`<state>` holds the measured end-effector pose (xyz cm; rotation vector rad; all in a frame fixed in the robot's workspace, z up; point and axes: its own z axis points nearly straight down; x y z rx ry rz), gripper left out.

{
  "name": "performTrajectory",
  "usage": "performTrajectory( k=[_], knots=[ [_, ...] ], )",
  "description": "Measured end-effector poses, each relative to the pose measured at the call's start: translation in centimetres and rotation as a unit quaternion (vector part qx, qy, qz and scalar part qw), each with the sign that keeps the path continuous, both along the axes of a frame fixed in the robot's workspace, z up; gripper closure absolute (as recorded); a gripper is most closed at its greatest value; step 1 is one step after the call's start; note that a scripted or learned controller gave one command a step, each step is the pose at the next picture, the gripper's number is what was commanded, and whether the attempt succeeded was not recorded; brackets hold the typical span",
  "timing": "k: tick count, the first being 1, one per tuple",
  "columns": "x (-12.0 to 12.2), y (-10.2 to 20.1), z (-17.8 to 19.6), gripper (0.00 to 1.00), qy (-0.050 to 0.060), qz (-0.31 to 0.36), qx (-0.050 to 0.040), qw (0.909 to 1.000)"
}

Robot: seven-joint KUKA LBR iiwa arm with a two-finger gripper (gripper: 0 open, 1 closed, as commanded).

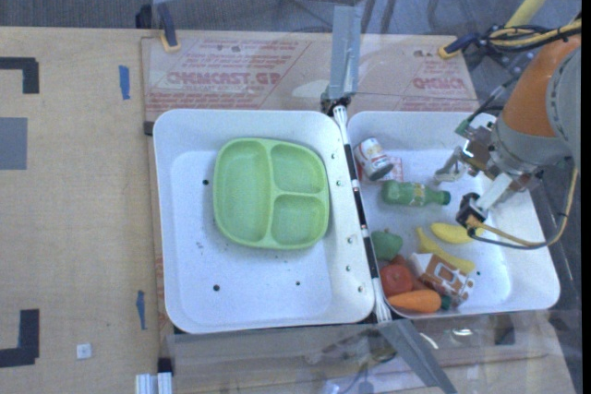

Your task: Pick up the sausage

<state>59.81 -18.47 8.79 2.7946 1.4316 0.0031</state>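
An orange-red, elongated thing (416,301) that looks like the sausage lies at the front edge of the right bin (531,277), beside a red tomato (397,277). My gripper (459,161) hangs over the back right part of that bin, just right of a green bottle (414,194) and well away from the sausage. Nothing shows in its grasp.
The right bin also holds a small can (374,159), a yellow banana (450,232), a green pepper (388,244) and a small carton (445,275). In the left bin (185,272) sits a green divided plate (271,193). A divider wall (355,217) separates the bins.
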Motion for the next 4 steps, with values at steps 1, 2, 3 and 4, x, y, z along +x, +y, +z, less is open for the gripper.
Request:
performTrajectory(
  k=[1, 2, 3, 4],
  knots=[
    [5.0, -0.8, -0.2, 0.0, 0.001, -0.294, 0.0002, 0.9558],
    [4.2, -2.0, 0.2, 0.0, 0.001, 0.06, 0.0115, 0.9981],
    [5.9, -1.6, -0.1, 0.0, 0.005, -0.217, 0.0021, 0.976],
    [4.7, -2.8, 0.2, 0.0, -0.002, -0.357, 0.007, 0.9339]
  ],
)
